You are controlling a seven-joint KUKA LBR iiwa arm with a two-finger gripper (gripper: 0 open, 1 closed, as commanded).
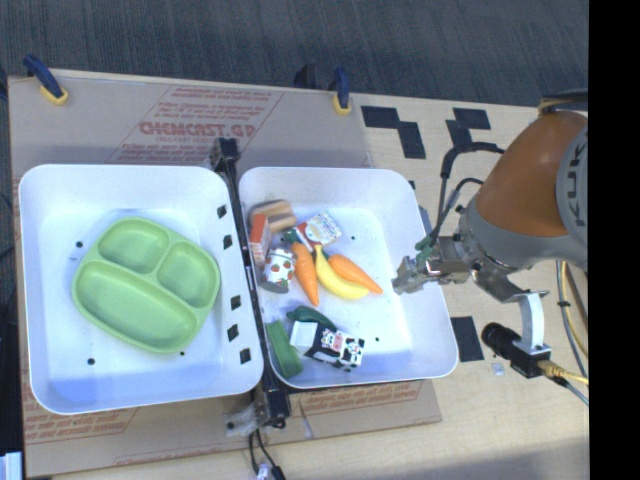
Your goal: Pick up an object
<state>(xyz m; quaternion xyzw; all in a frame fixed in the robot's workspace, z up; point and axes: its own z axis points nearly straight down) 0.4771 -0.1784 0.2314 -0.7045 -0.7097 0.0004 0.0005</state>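
Over the right bin's (425, 228) right rim hangs the tool (412, 276), holding nothing that I can see, its grip state impossible to tell, likely poised to reach left for the banana (335, 280) and carrots (352, 268) heaped mid-bin.

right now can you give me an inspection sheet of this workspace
surface: tan cardboard sheet with red print, bearing two shallow white bins, left bin and right bin
job's things: pile in the right bin, yellow plastic banana, orange toy carrots, small black and white printed box, green item by the bin's near-left corner
clutter: green three-compartment plastic tray in the left bin
claw: claw at the right bin's right rim, nothing seen between its fingers, open or shut unclear
cables: black cables beside the arm
surroundings: blue-and-yellow clamps on the cardboard's far edge, dark carpet beyond
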